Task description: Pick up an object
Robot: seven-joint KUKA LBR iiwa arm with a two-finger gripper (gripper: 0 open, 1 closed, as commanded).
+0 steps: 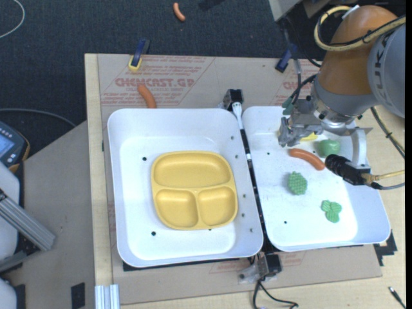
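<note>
**Toy sausage just near of the gripper**

The toy sausage [307, 158], orange-red, smooth and slightly curved, lies in the far part of the right bin [360, 234], its long axis running left to right. The gripper [291, 136] is seen just far and left of it, low over the bin. A bumpy green berry-like toy [297, 183], a leafy green toy [331, 210] and a green piece [327, 146] are nearby. A yellow divided plate [193, 189] sits in the left bin [129, 172].

My brown printed cardboard bench top [187, 76] sits over dark grey carpeted floor [71, 24], where one small orange sausage-shaped piece [179, 11] lies.
</note>
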